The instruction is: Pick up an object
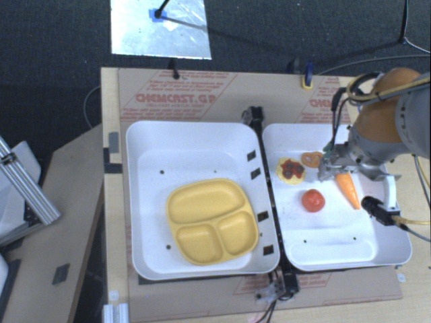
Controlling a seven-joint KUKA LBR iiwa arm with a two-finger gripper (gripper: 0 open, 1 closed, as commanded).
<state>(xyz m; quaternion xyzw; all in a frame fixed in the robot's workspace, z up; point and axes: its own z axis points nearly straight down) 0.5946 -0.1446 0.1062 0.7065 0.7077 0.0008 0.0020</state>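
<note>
The approach is judged under way: the pincer (330, 169), its state indiscernible, is poised beside the carrot (348, 188); descent toward five o'clock is needed.

Bench board (182, 89) — red "CHEMCAST G.P." print, repeated.

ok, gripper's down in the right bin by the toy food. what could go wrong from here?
1. The gripper sits among three close items: the pretzel, the carrot and the small pizza. It may nudge or catch the wrong one.
2. The tomato is round and could roll if bumped.
3. The right bin wall is near the arm, so a scrape there is possible.
</note>
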